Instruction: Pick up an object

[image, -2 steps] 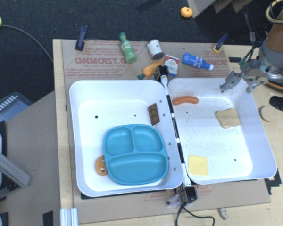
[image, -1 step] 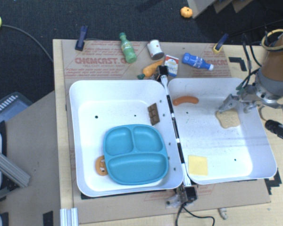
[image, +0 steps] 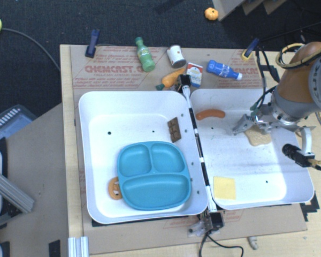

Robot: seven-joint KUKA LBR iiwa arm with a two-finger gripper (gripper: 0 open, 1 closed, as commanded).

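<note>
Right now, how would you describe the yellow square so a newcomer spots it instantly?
Start at the right white bin, the one the arm reaches into. Go to its front-left corner, beside the divider between the bins: the yellow square lies flat there. It is the only flat, bright yellow piece in that bin, apart from the orange-brown sausage at the back and the tan slice under the gripper.

My grey, rounded metal arm (image: 298,103) wears a glossy orange band (image: 301,79) above its wrist, black cables looping beside it (some yellow-edged), ending in a silvery two-finger gripper (image: 250,123) of angular metal.
</note>
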